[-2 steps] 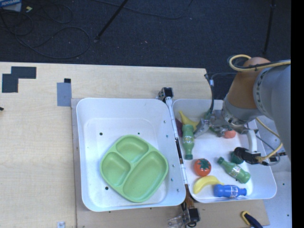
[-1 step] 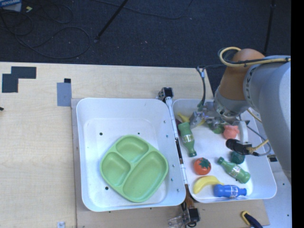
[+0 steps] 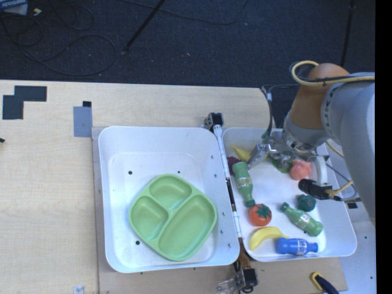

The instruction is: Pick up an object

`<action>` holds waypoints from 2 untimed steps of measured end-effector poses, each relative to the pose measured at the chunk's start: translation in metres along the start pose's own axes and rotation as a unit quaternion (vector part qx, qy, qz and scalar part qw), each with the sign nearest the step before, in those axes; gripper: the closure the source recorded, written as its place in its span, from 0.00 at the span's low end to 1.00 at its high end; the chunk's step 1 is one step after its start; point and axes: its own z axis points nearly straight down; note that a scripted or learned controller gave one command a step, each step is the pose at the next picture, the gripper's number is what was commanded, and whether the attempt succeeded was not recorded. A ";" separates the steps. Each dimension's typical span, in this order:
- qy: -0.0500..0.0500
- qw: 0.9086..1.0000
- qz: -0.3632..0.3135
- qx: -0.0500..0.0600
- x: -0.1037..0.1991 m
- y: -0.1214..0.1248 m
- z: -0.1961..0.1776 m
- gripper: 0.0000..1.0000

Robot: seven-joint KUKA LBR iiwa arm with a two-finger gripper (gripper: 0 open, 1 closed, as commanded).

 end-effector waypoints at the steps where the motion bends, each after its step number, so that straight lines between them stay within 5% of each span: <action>1: 0.000 1.000 0.000 0.000 0.033 0.000 0.000 0.00; 2: 0.000 1.000 0.000 -0.001 0.046 0.000 0.000 0.00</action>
